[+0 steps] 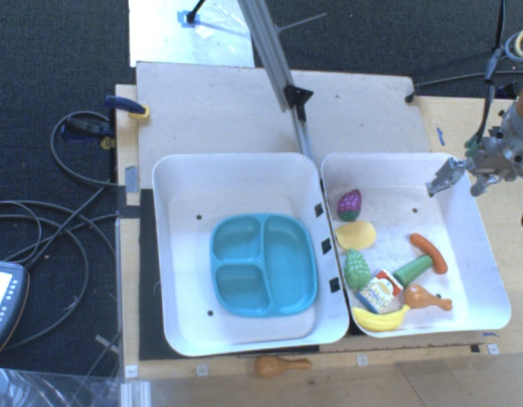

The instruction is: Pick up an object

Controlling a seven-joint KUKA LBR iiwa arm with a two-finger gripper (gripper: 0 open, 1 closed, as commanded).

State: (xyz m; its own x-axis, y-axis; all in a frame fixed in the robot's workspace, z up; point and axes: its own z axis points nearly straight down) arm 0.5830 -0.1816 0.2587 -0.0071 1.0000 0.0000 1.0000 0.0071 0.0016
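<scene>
My gripper [461,181] hangs open at the right edge of the view, over the far right corner of the right bin [464,227], with nothing between its fingers. Toy foods lie in that bin below and left of it: purple grapes [350,202], a yellow lemon [355,235], a green bumpy corn cob [357,269], an orange sausage [429,253], a green cucumber [412,270], a small printed carton [381,292], a banana [381,318] and a brown drumstick [425,298]. The nearest is the sausage, well clear of the fingers.
The left bin [180,227] holds a blue divided plate [264,264]. A slanted metal pole [274,53] crosses the back of the bench down to the bins' shared wall. A brown toy [282,365] lies on the bench in front of the bins. Cables lie at the left.
</scene>
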